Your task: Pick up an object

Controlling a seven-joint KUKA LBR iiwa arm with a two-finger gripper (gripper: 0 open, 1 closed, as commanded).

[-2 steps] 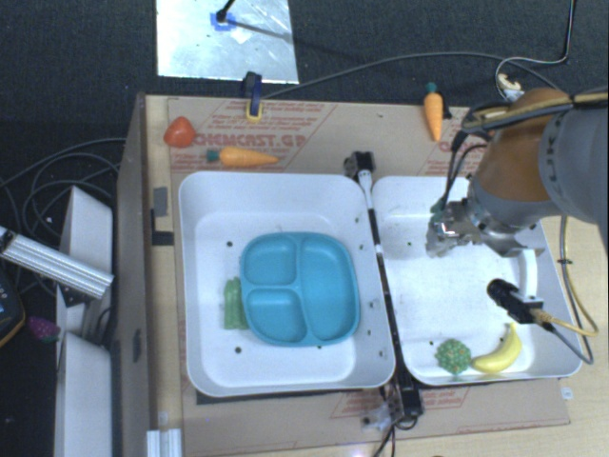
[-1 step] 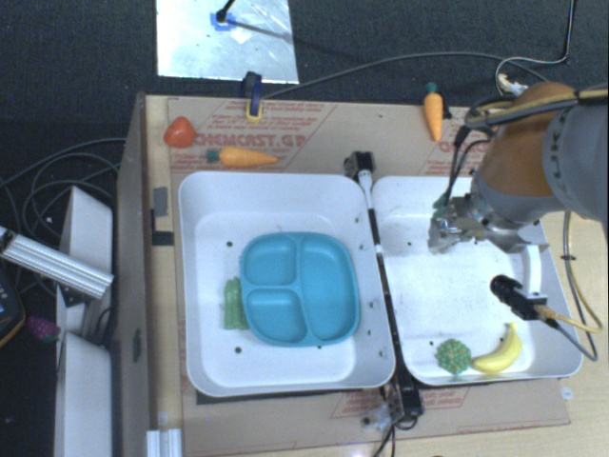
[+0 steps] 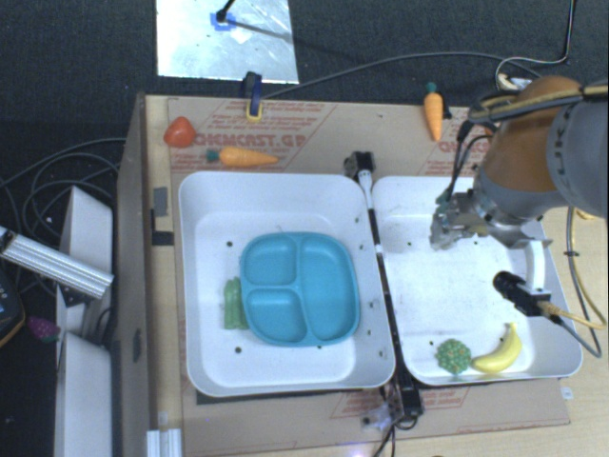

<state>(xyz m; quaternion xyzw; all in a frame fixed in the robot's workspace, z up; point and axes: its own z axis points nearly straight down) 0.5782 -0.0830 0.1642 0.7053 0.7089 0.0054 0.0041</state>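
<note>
Nearest the camera, a yellow banana (image 3: 500, 351) and a green bumpy ball (image 3: 454, 355) lie side by side at the near edge of the right bin (image 3: 419, 293). Taking that bin as the landmark, the tool (image 3: 447, 231) hangs over its far part, well apart from both objects; whether it is wide or narrow cannot be told from this slanted view. Left of the right bin, the other bin (image 3: 205, 255) holds a blue divided plate (image 3: 299, 288) with a green piece (image 3: 232, 305) at its left side. Nothing appears held. To pick well, the arm would probably need to travel toward the bin's near edge, centre above one object, likely the banana, and descend straight, avoiding the bin wall.
</note>
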